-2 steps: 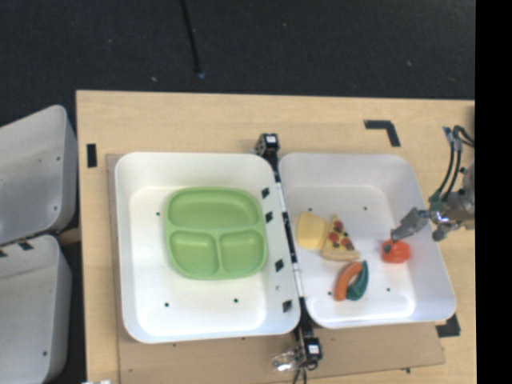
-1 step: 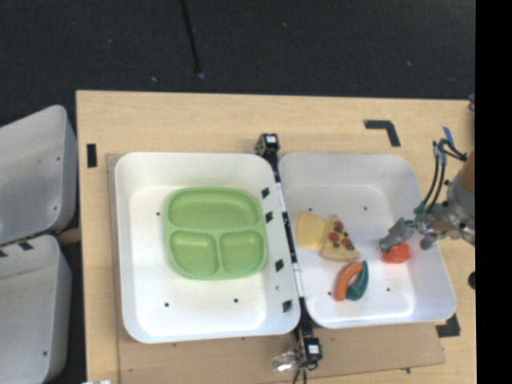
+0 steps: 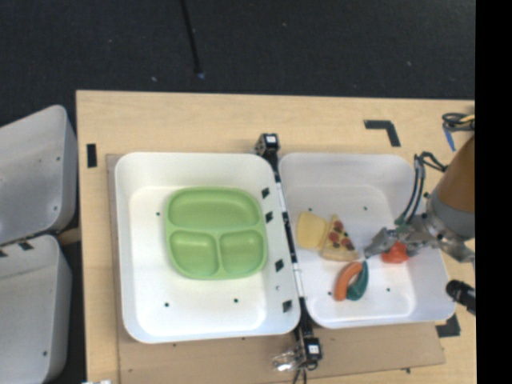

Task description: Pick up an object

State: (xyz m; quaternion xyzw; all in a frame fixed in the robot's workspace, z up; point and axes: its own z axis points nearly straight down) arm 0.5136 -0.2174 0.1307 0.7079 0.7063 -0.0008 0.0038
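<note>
Step in hand: while the arm (image 3: pixel 458 184) reaches in over the right bin's right wall, I judge the grasp itself to be underway, with the jaws (image 3: pixel 390 245) low over a small red-orange object (image 3: pixel 394 254) near the right side of the right bin (image 3: pixel 344 163).
Jaws: whether they stand apart or together I cannot tell; the red-orange object sits right at their tips, but I cannot see it pinched between them.
Next move: I reckon it calls for a firm closure on that object, then a straight lift to prove the hold.
Neighbours in the right bin: an orange sausage-shaped piece (image 3: pixel 346 280) and a teal piece (image 3: pixel 359 282) lie touching, nearer the front edge; a pizza slice (image 3: pixel 338 239) and a pale yellow wedge (image 3: pixel 311 230) lie toward the bin's left side.
In the way: the pizza slice lies just beside the jaws and could get nudged.
Left bin (image 3: pixel 144 174): a green divided plate (image 3: pixel 216 232) sits mid-bin, well apart from the work.
Tabletop (image 3: pixel 240 118): it carries both bins.
</note>
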